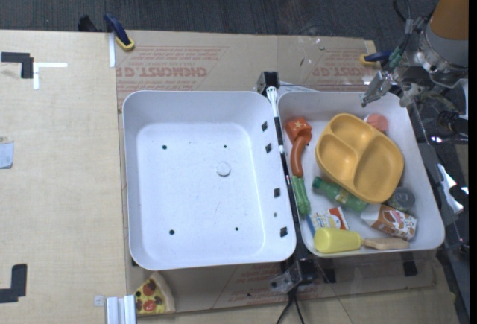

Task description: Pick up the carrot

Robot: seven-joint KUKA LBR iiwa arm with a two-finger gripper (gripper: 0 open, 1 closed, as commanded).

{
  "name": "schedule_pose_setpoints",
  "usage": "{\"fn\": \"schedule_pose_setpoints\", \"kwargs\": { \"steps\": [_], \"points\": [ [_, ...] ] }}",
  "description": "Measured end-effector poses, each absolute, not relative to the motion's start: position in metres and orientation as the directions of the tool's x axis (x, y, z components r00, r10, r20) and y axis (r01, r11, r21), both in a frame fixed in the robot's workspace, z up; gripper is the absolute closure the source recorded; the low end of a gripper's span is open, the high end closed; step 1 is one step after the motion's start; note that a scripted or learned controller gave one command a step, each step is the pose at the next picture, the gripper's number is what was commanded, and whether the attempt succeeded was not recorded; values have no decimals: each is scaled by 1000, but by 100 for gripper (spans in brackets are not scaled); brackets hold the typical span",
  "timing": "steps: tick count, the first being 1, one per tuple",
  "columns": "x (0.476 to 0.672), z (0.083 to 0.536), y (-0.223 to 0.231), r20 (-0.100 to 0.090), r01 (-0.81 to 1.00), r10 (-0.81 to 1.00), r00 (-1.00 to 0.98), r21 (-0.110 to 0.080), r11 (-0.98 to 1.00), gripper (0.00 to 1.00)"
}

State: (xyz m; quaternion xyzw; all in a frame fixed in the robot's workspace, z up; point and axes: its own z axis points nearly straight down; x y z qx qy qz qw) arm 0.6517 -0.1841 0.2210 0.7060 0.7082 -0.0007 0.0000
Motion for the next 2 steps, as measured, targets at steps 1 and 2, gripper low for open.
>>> {"fn": "schedule_pose_setpoints", "kwargs": {
  "steps": [1,2],
  "points": [
    [636,93,-205,-1,998,998,60,2,-60,0],
    [636,104,-205,-1,998,998,57,-1,-57,100]
  ]
}}
